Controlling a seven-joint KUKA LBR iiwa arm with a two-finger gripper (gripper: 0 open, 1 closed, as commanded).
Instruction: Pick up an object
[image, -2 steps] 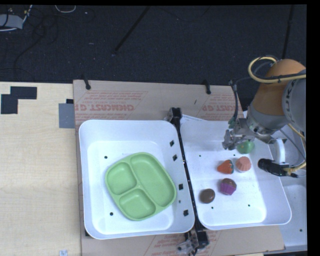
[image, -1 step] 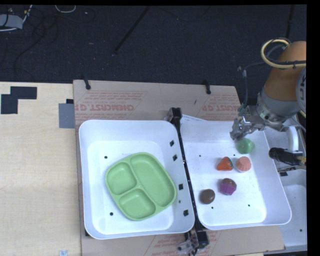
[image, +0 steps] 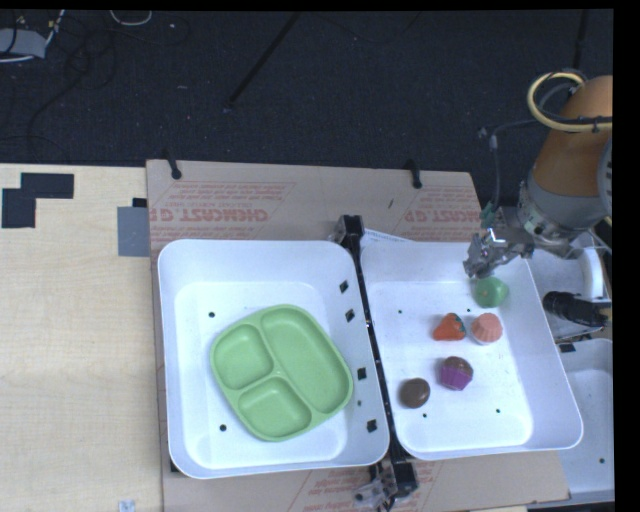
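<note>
The right bin (image: 520, 420) holds several small objects: a green ball (image: 491, 292), an orange-red piece (image: 450, 326), a pink piece (image: 486, 328), a purple piece (image: 456, 373) and a brown ball (image: 415, 392). My gripper (image: 484, 256) hangs over the bin's far right part, just above and slightly left of the green ball. The arm reaches in from the right, with its orange band at the top right. Nothing shows between the fingers.
The left bin (image: 190, 290) holds a green divided plate (image: 280, 372). A black divider (image: 365, 340) runs between the bins. Cardboard lies under both bins, and a light wooden bench top (image: 70, 350) extends to the left. Cables and a black fitting (image: 575, 305) sit right of the bin.
</note>
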